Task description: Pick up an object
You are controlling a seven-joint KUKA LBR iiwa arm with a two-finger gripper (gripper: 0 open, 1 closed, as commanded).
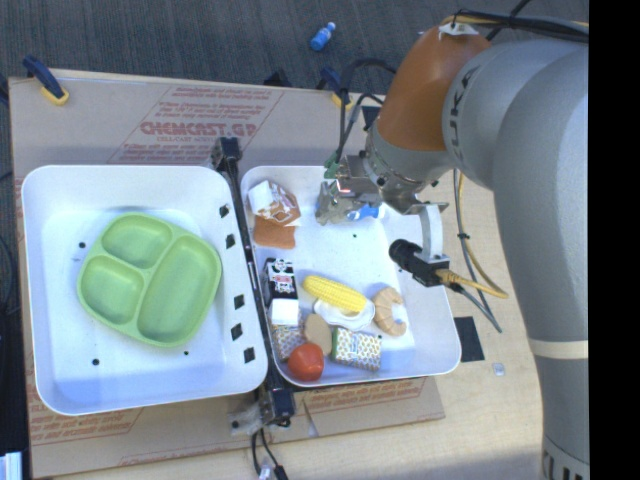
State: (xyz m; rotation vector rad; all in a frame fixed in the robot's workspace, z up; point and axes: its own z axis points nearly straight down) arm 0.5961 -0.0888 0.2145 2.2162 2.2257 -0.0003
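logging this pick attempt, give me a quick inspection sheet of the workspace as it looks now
surface: bench covered with printed cardboard, bearing left bin and right bin.
job's things: in the right bin, toy corn cob, tomato, croissant, wrapped bread slice, patterned packet, black-and-white carton.
clutter: green divided plate in the left bin.
grippers: hand low over the right bin's far end, a blue piece beside it; grip unclear.
cables: black cables behind the arm, yellow wires at its right.
surroundings: blue clamp, blue object on the floor.

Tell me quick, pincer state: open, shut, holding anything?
Pincer: over the right bin's far end; open or shut cannot be told, nothing visibly held.
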